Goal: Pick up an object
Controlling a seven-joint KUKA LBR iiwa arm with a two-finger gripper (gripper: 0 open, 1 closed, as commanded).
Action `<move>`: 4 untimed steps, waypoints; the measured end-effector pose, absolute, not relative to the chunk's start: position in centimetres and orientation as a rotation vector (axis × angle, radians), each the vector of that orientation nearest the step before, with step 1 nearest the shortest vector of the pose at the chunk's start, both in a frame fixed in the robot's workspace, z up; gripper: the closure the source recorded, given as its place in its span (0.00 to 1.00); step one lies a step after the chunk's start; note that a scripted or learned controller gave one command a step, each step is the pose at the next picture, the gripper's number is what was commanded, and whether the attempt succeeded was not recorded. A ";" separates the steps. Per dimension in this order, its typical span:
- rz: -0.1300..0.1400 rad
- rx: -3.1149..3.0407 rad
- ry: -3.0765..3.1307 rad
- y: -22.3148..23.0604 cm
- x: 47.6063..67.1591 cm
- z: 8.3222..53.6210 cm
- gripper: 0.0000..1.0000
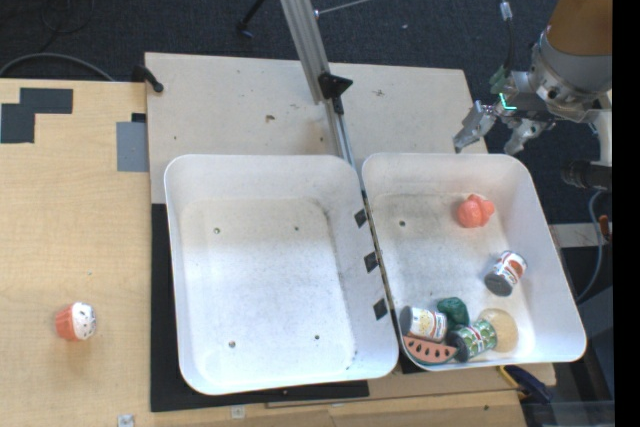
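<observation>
Two shallow white plastic bins point(265, 370) side by side on pale wooden surface point(60, 215). Tool point(497, 132) hovering above right bin's far rim, fingers spread, gripping nothing. Small orange rounded object point(475, 210) inside right bin, far-right part, well apart from tool.

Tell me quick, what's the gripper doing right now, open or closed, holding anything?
Gripper: open, holding nothing, poised above the far rim of the right bin.
</observation>
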State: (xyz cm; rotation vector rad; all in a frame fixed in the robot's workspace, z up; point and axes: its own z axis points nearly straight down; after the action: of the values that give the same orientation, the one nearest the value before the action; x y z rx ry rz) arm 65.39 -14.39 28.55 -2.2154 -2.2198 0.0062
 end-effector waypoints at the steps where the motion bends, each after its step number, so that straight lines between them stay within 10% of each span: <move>1: 0.003 -2.215 -2.225 -14.4 65.5 28.8 0.00; 4: 0.008 -2.218 -2.217 -14.2 64.3 13.7 0.00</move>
State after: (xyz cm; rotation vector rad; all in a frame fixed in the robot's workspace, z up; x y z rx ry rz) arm 64.31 -14.17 13.73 -2.2176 -2.2171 0.0075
